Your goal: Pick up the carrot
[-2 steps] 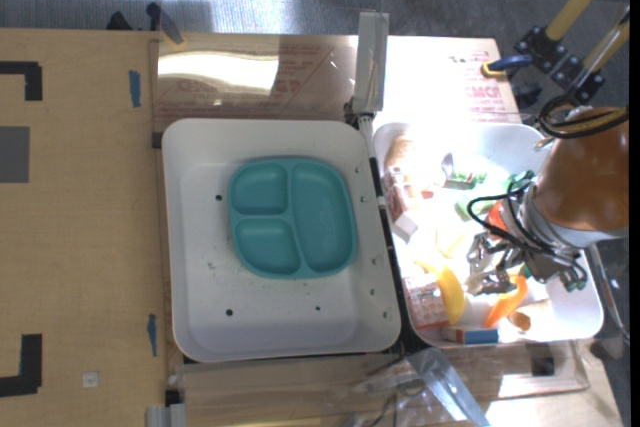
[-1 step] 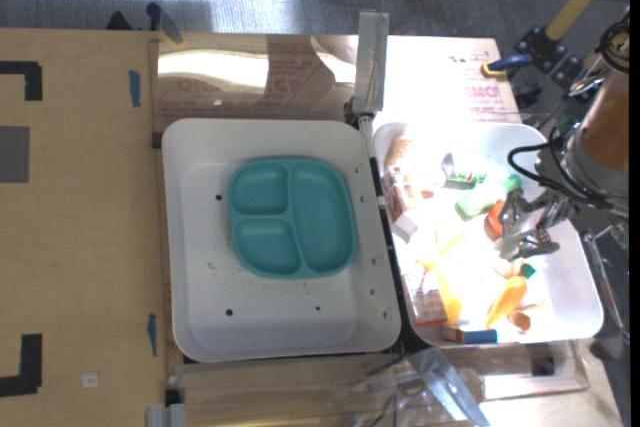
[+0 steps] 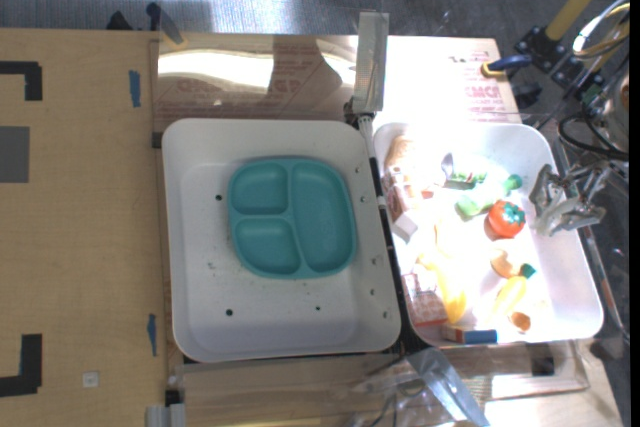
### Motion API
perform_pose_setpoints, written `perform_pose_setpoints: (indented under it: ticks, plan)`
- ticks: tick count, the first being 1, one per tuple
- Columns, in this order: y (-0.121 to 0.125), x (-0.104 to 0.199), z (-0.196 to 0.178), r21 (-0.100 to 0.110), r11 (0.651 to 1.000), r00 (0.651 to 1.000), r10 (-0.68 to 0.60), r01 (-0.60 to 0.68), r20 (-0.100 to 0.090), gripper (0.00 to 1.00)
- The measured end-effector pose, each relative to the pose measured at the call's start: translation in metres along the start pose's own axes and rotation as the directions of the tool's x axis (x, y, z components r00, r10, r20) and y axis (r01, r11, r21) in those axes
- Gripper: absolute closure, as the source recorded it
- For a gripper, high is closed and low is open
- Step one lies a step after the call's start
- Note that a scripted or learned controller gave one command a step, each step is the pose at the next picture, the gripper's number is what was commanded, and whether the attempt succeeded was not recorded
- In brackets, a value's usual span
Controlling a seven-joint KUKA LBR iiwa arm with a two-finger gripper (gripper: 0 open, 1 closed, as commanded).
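Camera view: left bin (image 3: 190, 215) carries a teal divided plate (image 3: 293, 216) at its centre. Right bin (image 3: 570, 295) holds toy food, with the gripper (image 3: 562, 200) at its right edge. Orange carrot (image 3: 508, 266), green-tipped, lies near the bin's lower right corner.

A single fixed camera is looking down on the bench from above, at a slant; it is sitting far enough back to be taking in both white bins, the left bin (image 3: 190, 215) lying near the frame's middle and the right bin (image 3: 570, 265) toward the right; cardboard (image 3: 70, 215) is filling the left side.
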State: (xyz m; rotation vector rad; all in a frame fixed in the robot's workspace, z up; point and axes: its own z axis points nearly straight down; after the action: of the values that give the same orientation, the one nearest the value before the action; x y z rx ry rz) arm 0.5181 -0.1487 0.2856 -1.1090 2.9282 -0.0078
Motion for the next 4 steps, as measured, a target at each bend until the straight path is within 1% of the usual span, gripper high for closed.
perform_pose_setpoints:
  ticks: [1, 2, 3, 4]
  plan:
    - [-0.041, 0.008, 0.0, -0.004, 0.957, 0.957, -0.292, 0.292, 0.0, 1.0]
    - [-0.051, 0.052, 0.141, -0.022, 0.905, 0.905, -0.425, 0.425, 0.0, 1.0]
    - [-0.071, 0.032, -0.02, 0.006, 0.79, 0.79, -0.613, 0.613, -0.002, 1.0]
    - [-0.045, 0.057, 0.176, -0.02, 0.716, 0.717, -0.697, 0.697, 0.009, 1.0]
